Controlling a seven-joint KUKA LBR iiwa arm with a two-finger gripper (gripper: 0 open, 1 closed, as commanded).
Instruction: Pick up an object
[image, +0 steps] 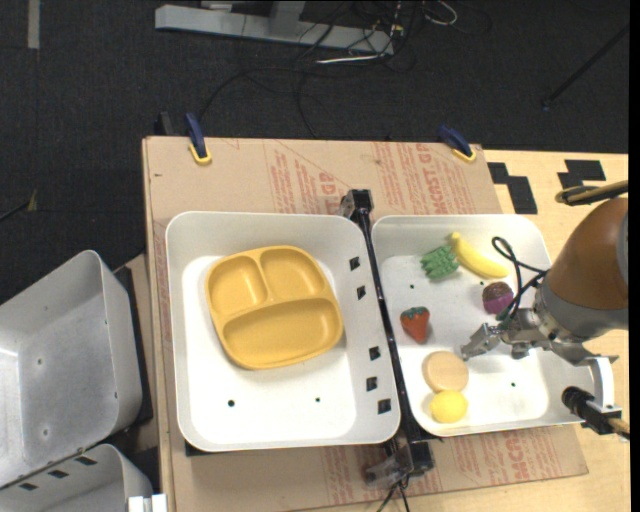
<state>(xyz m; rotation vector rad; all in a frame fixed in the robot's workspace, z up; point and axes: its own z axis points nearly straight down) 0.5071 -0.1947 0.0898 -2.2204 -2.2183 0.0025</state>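
The gripper (478, 345) hangs low in the right bin (520, 405), just above the tan disc (445, 371). I cannot tell its state.

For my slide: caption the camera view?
Gripper hovers above toy food in the right bin; yellow divided plate in the left bin.

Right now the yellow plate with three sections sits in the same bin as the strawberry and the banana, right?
Not quite. In the camera view the yellow plate sits alone in the left bin. The strawberry and the banana lie in the right bin, beside it.
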